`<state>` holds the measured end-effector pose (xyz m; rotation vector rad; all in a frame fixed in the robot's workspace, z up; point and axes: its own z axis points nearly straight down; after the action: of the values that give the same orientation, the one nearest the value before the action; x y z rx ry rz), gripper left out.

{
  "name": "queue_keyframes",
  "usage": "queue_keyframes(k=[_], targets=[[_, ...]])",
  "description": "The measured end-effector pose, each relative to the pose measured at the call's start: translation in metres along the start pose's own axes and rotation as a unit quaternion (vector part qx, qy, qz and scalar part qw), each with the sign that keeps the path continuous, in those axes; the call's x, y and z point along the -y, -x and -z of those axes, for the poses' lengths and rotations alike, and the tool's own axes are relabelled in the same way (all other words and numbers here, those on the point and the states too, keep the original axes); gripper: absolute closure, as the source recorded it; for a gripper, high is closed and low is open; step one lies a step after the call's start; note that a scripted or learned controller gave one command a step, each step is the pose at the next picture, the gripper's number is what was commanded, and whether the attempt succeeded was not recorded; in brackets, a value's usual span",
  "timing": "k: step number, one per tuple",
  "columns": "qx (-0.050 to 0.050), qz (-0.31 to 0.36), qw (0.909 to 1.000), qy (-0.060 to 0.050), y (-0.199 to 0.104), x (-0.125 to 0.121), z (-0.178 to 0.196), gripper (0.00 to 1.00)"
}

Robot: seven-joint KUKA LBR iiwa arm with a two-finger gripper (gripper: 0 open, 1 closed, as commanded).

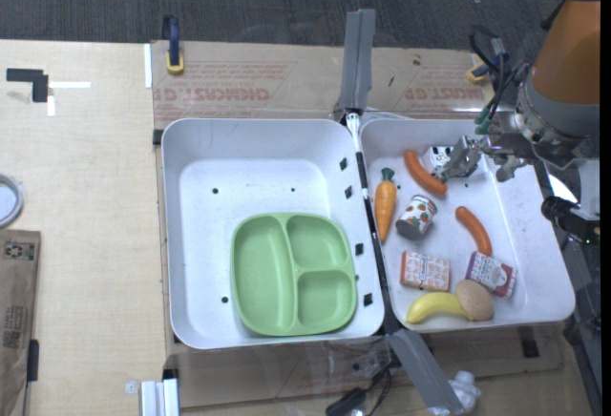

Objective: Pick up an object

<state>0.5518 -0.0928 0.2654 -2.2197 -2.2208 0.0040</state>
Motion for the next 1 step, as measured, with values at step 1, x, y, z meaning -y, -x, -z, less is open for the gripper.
queue_keyframes(k=[1], targets=[[0.0,-0.011,0.9999,-0.001,0.0373,0.0271,-0.0225,0.0]])
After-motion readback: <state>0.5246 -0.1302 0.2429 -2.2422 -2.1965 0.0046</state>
